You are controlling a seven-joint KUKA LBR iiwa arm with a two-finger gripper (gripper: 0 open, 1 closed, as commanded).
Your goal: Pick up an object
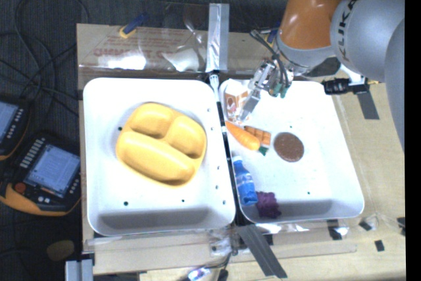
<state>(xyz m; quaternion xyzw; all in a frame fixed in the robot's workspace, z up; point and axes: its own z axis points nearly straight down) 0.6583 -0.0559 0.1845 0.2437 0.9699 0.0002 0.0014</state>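
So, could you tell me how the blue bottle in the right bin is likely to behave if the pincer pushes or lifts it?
The blue bottle lies on its side, so a sideways push would probably roll it. It looks small and plastic, likely light and stiff. Its smooth round body might slip from a grip, and the purple toy beside it could get nudged.

Arm reaches from right; gripper [258,90] angled down, seemingly slightly parted

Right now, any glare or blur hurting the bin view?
Camera view: white bins blow out slightly, soft shadows along the inner walls; tool looks a bit soft against the small carton; yellow bread-shaped toy and brown disc read sharp; plastic film above the bins glints.
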